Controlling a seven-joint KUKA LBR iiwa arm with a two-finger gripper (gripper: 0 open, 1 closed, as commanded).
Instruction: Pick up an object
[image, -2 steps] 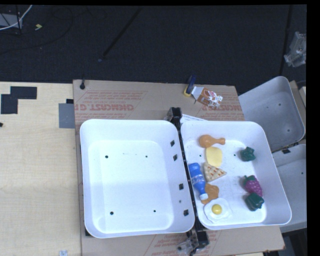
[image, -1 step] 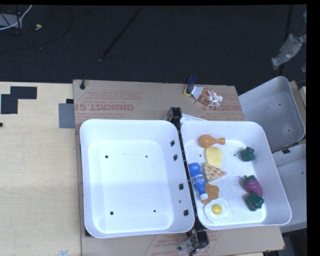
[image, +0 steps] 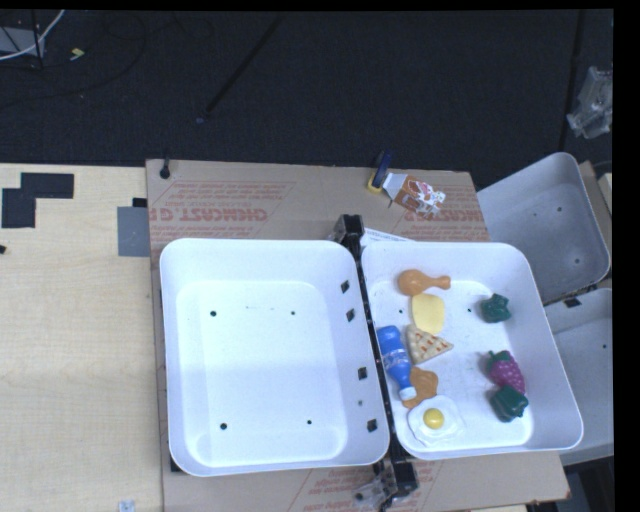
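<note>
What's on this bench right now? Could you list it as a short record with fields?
left bin: white, shallow
right bin: white, holds toy food
toys near the divider: blue bottle, pizza slice, fried egg
toys at top: drumstick, yellow piece
toys at right: two green pieces, purple grapes
outside the bins: small packet on the cardboard

Little of me is clear: a pale grey, angular bit of my arm (image: 591, 102), top right, blurred.
</note>
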